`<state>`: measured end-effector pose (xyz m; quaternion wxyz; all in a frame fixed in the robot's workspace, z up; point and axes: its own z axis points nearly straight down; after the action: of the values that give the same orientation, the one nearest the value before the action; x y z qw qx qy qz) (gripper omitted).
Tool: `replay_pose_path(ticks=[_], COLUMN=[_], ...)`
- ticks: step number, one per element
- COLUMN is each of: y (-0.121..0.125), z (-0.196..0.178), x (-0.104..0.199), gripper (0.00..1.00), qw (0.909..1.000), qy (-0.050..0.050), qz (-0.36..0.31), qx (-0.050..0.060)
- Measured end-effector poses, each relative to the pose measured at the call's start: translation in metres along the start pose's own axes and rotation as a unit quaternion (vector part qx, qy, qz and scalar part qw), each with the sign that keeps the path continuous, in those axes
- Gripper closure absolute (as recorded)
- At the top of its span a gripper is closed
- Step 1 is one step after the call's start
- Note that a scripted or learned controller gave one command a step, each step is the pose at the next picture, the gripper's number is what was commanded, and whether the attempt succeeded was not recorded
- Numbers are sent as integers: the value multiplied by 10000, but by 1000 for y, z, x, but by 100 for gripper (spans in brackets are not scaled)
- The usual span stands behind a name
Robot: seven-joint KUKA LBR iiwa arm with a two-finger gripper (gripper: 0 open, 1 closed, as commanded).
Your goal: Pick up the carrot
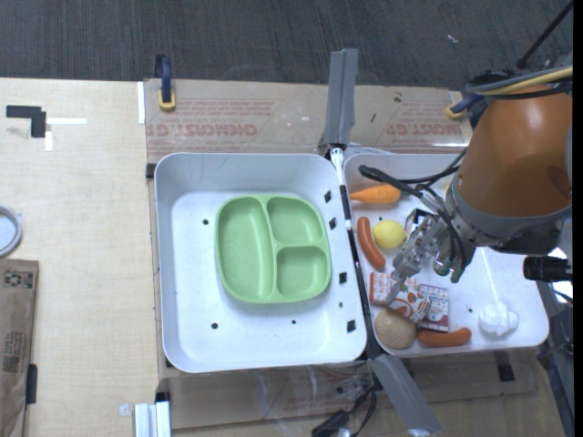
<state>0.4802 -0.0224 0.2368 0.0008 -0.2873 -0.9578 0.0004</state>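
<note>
Claw (412, 264) hovers near, below carrot (375, 194).

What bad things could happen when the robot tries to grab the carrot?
The carrot lies close to the bin's back wall, so the gripper might bump the wall. The gripper sits nearer the lemon and a sausage, so it might grab one of those instead.

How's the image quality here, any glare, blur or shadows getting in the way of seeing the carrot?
Camera view: even, soft lighting; the carrot is sharp and unshadowed. The gripper looks slightly blurred against clutter. Mild glare washes out the right bin floor.
</note>
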Motion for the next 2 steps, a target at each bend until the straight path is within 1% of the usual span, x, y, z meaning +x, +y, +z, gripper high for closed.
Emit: replay_pose_path(ticks=[1, 2], y=[22, 33], z=[5, 33], x=[-4, -19], gripper=[100, 100], qw=[9989, 9999], qy=[13, 19], qz=[477, 102], qx=[11, 13])
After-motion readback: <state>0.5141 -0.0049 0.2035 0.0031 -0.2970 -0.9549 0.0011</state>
